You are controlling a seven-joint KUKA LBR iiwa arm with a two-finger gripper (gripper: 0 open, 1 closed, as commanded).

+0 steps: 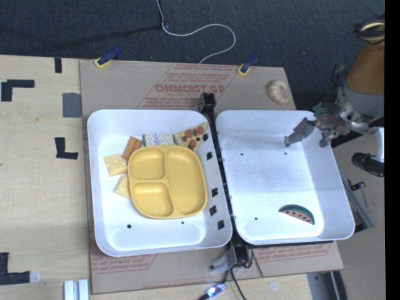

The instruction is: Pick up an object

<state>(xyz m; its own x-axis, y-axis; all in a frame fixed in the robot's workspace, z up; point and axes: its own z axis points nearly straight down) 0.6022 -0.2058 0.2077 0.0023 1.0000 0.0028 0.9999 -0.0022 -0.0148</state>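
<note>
Hovering over the right bin's [325,186] upper right corner, the gripper [309,133] has its fingers spread apart, clamping nothing.
A watermelon slice [297,214] lies at the bin's lower right, well apart from it.

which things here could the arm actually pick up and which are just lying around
Part of the job:
pincer, over the right bin
watermelon slice in the right bin
yellow divided plate and small food pieces in the left bin

Just lying about:
white cable
clamps
tan lump on the cardboard
</note>
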